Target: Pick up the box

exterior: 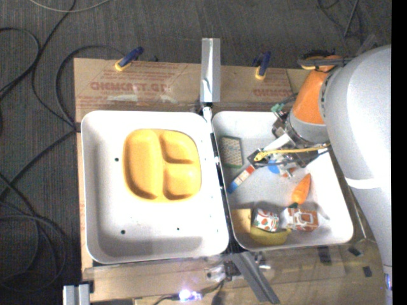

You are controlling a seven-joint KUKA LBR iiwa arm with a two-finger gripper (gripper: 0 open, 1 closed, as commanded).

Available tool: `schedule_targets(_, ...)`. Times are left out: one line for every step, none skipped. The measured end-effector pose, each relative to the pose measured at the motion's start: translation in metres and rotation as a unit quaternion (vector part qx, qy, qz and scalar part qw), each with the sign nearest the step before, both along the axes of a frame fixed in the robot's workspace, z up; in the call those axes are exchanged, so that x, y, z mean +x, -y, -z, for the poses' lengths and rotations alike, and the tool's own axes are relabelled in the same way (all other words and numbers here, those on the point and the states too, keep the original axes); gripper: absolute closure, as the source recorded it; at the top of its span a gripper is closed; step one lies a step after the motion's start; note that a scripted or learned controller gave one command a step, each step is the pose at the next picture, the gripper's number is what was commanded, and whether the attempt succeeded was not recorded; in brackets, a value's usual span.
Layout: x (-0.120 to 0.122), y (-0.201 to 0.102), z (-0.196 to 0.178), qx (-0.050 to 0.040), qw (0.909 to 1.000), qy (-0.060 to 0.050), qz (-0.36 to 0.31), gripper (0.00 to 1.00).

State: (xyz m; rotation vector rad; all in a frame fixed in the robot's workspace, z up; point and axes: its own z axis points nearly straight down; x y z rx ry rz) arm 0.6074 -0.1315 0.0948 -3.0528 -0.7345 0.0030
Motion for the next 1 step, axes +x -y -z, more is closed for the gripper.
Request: schedule_targets(0.0087, -0.1254, -0.1423, -0.0002, 0.9989, -0.001, -0.047, 1.00)
